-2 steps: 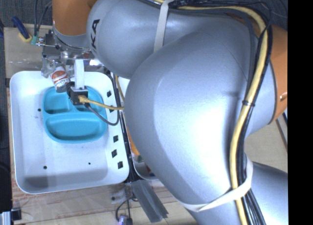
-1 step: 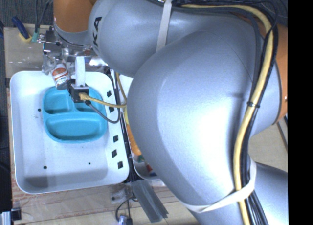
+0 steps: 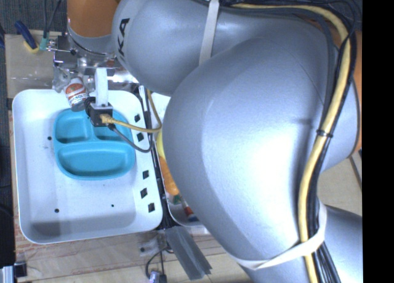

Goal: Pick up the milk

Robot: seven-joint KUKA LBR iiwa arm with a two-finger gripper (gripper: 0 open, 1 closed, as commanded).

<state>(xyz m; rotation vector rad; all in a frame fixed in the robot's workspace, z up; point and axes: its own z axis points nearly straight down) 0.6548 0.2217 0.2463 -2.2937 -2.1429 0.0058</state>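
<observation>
Gripper (image 3: 75, 94) at far upper corner of left bin (image 3: 24, 171), partly masked by wrist hardware; cannot tell its state. Small white-and-red carton, probably milk (image 3: 75, 93), sits right at gripper tip, above blue divided tray (image 3: 92, 149); whether gripped, unclear. Grey arm (image 3: 246, 134) hides nearly all of right bin (image 3: 161, 100); items there (image 3: 175, 199) barely visible.
</observation>
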